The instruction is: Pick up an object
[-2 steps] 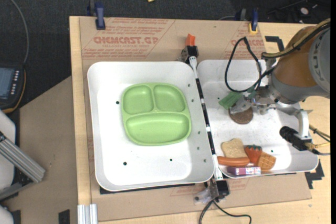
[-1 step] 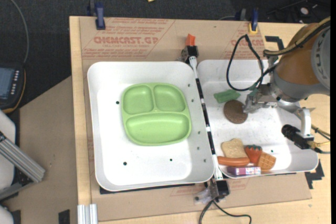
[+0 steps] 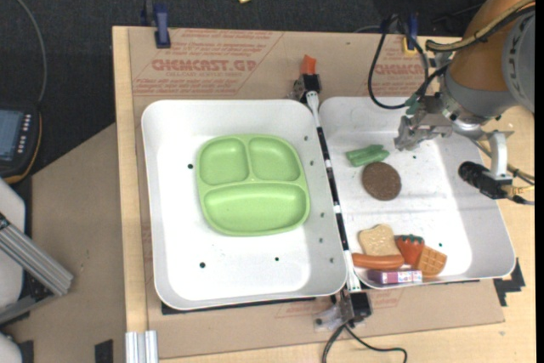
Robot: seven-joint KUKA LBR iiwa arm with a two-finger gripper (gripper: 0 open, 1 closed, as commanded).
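Plainly, the gripper [image 3: 411, 137] hangs just right of the green piece [image 3: 367, 155]; whether it is open I cannot tell. Descending there risks missing it and closing on bare bin [image 3: 476, 225] floor.

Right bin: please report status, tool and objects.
Tool low over right bin, nothing seen held. Green piece and brown patty close beside it. Toy food pile at near edge.
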